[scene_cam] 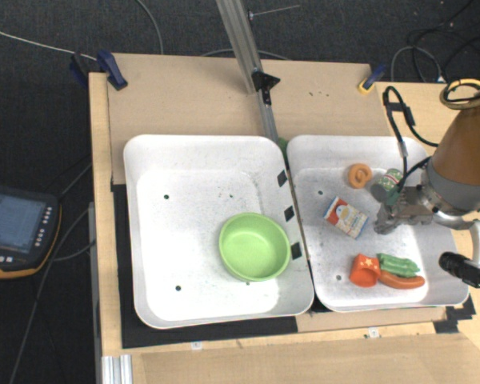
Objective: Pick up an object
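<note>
You can see the gripper (386, 214) low in the right bin (328, 290), close to the little snack box (346, 217) so it can grab it, but its grip is unclear.

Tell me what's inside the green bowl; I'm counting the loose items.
The green bowl in the left bin shows a bare green inside, nothing in it. Whatever lies under the bowl is covered.
</note>
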Controlling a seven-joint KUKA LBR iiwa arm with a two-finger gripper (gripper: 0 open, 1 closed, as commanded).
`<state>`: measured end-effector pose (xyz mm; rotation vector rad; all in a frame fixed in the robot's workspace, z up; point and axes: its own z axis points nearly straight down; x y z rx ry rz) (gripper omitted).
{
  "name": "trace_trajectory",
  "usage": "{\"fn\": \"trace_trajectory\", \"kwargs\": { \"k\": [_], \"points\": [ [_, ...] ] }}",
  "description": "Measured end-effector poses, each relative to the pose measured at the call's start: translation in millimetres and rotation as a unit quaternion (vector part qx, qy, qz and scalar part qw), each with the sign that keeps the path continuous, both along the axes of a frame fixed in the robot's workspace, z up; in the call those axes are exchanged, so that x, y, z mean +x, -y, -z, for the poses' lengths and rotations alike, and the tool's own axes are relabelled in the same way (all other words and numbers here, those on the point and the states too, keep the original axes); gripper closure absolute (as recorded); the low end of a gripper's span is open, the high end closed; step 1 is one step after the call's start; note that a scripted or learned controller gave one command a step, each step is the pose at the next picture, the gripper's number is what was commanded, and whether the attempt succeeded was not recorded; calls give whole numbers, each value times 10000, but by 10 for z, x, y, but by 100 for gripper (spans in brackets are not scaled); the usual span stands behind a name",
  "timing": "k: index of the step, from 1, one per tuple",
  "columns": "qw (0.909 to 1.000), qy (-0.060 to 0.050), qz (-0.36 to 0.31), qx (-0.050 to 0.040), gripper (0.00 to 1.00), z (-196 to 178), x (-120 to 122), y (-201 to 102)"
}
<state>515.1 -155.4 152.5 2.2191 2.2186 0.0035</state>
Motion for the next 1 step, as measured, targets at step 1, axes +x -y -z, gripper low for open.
{"fn": "trace_trajectory", "kwargs": {
  "k": [1],
  "points": [
    [10000, 8, 0, -2, 100, -590, -10, 82]
  ]
}}
